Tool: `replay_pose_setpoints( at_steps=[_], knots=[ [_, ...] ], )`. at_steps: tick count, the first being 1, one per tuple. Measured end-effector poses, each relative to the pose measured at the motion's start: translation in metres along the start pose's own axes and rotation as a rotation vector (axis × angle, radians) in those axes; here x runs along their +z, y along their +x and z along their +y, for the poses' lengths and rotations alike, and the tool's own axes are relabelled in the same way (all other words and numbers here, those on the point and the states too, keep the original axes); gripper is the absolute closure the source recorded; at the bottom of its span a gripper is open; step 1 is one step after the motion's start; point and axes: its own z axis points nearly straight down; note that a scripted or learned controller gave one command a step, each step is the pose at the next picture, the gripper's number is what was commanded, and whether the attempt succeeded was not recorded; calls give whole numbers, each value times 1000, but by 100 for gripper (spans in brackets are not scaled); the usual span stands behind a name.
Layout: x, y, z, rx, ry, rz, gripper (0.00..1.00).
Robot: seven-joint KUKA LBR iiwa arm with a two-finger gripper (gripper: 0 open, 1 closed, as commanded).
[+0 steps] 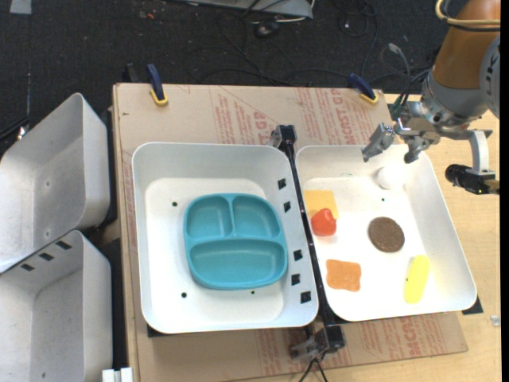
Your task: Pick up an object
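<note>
Overhead, pincer [395, 144] splayed, gripping nothing (yellow piece [416, 278] long axis near-vertical in view).

Single fixed overhead camera, oblique downward view.
The camera sits above the table [238, 106] at moderate distance and frames both white bins side by side: left bin [159, 165], right bin [445, 237]. Dark floor [79, 22] lies beyond the far table edge. The arm [465, 62] enters from the right.
</note>
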Motion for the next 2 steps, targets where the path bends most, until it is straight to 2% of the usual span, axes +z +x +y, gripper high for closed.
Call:
replay_pose_setpoints(
  at_steps=[1, 2],
  knots=[
    [-10, 1, 2, -3, -14, -2, 0],
    [37, -8, 4, 0, -11, -2, 0]
  ],
)
